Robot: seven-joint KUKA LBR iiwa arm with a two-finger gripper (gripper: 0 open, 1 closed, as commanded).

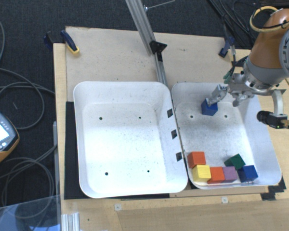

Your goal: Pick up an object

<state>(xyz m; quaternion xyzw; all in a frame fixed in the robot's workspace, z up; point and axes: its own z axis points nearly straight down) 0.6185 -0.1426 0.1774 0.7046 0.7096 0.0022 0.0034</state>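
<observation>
Over the right bin (260,143), toward its far end, I see the gripper (216,99) with a blue cube (209,108) at its fingertips. The cube sits just below and slightly left of the fingers, seemingly pinched and hanging a little above the bin floor; my judgement is a closed grasp on it. Remaining blocks (216,170) cluster at the bin's near edge, well apart from the gripper. Straight lift looks like the next move.

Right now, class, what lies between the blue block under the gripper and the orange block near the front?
In the camera view, only bare white bin floor lies between the blue block and the orange block.
</observation>
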